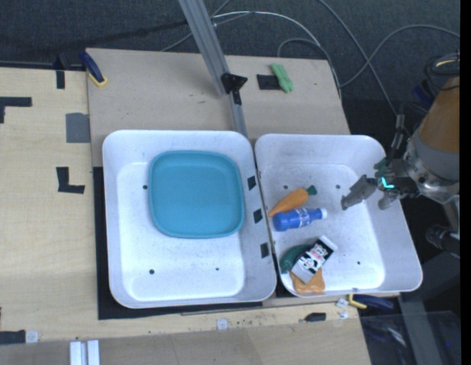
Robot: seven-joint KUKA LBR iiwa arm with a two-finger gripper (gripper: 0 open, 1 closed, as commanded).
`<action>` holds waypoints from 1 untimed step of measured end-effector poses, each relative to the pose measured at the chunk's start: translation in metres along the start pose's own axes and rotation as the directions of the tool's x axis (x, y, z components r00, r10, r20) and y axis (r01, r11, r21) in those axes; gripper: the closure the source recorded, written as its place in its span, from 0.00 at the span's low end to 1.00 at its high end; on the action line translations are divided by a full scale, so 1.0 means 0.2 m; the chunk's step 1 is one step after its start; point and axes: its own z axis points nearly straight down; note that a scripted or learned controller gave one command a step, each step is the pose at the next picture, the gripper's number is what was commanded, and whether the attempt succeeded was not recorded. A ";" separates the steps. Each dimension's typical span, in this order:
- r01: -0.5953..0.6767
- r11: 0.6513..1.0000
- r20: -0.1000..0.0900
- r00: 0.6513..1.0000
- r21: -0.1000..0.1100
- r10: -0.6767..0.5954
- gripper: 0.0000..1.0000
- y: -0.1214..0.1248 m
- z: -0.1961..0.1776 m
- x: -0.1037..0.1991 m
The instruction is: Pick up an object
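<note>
You are at the start: nothing is picked up yet. The claw (370, 190) hangs at the right side of the right bin (395, 268), at the right of the frame. Its two fingers look spread, with nothing between them. One dark finger (357, 192) points left toward the middle of the bin.

The things to choose from lie in the left half of that bin, apart from the claw: a carrot (290, 201), a blue bottle (297, 218) just below it, and a black-and-white packet (312, 258) lower down, on top of an orange piece (311, 283). The left bin (128, 280) holds a teal plate (195, 194).

Everything is left, by my judgement: reach, descent, closing and lift.
</note>
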 end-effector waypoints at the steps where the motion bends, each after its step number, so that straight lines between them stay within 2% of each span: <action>1: 0.000 1.000 0.000 1.000 0.000 0.000 0.00 0.00 0.00 0.00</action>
